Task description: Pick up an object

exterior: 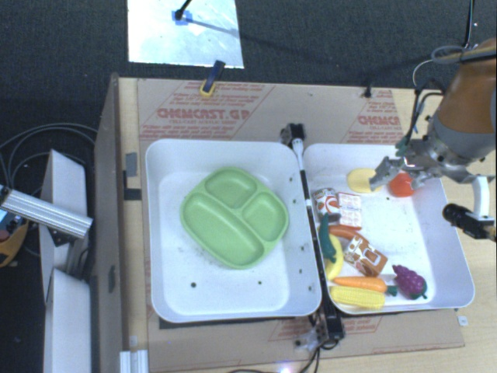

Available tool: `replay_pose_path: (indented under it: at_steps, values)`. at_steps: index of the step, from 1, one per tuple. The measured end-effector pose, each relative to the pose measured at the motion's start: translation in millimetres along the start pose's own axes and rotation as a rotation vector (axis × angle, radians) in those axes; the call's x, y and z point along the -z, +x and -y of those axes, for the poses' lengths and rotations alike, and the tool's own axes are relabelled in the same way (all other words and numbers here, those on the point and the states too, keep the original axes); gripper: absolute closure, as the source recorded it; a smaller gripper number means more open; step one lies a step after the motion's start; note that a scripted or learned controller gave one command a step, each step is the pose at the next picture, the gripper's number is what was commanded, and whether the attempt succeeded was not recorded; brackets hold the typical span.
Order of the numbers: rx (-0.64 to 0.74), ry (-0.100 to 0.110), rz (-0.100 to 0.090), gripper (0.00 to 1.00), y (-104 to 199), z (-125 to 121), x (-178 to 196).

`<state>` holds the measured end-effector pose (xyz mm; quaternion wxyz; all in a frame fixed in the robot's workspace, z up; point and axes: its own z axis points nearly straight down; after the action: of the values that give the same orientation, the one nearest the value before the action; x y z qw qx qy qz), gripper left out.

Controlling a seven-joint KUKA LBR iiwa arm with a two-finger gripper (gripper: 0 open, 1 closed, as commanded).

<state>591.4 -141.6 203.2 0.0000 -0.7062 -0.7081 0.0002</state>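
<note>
The arm reached in from the right over the right bin [458,282], and its tool [401,179] hung at that bin's far end with its fingers spread to either side of a small red-orange round toy [401,185], though whether they actually pinched it I could not tell. Just left of the toy lay a pale yellow disc [359,180], and nearer the camera sat a jumble of toy food: a small carton [339,205], a carrot [345,231], corn [358,284] and purple grapes [411,280]. The left bin [167,286] held a green divided plate [234,217], tilted slightly.
</note>
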Motion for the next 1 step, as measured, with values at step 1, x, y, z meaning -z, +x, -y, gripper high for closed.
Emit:
replay_pose_path:
  at_steps: [1]
  values:
    - [-0.008,-0.007,-0.003,0.00,-3.2,59.2,-116.2]
